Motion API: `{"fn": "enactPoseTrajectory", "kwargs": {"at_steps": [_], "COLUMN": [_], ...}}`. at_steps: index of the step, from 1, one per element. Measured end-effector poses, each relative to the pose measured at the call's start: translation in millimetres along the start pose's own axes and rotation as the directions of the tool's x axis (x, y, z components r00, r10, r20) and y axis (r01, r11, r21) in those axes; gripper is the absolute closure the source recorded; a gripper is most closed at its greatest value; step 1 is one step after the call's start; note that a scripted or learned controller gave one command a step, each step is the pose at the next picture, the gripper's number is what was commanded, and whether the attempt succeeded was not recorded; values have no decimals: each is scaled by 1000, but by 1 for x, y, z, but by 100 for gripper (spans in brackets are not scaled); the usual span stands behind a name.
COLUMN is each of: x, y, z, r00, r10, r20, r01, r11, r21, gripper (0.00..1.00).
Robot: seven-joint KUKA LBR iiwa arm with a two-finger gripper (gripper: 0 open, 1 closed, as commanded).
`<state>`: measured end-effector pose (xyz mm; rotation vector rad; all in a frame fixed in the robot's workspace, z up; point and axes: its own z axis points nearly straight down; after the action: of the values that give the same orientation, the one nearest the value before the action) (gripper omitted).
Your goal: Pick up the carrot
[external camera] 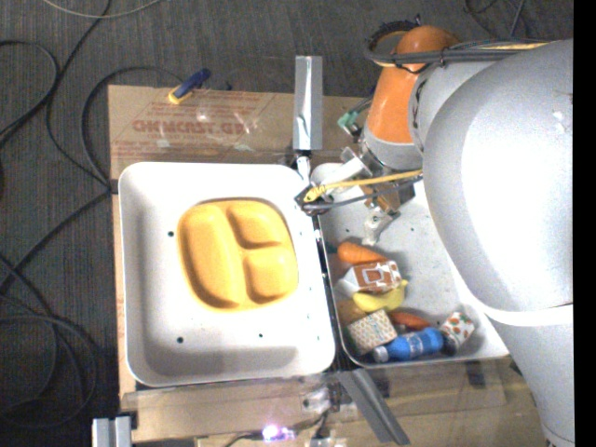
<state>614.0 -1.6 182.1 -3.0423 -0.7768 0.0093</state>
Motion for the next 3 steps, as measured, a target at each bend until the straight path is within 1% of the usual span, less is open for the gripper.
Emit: {"fn": "enactPoseTrajectory", "kwargs": {"at_steps": [1,2,3], "x": [19,14,11], "y": [-61,-79,-82], "z": [0,27,29], "r00": [1000,999,998], "r10": [-19,7,35], "r20": [0,-33,-44], "r01": [19,-7,-36], "r11": [1000,1000,999], "r21": [-1,-22,-31], "gripper": [0,0,0]}}
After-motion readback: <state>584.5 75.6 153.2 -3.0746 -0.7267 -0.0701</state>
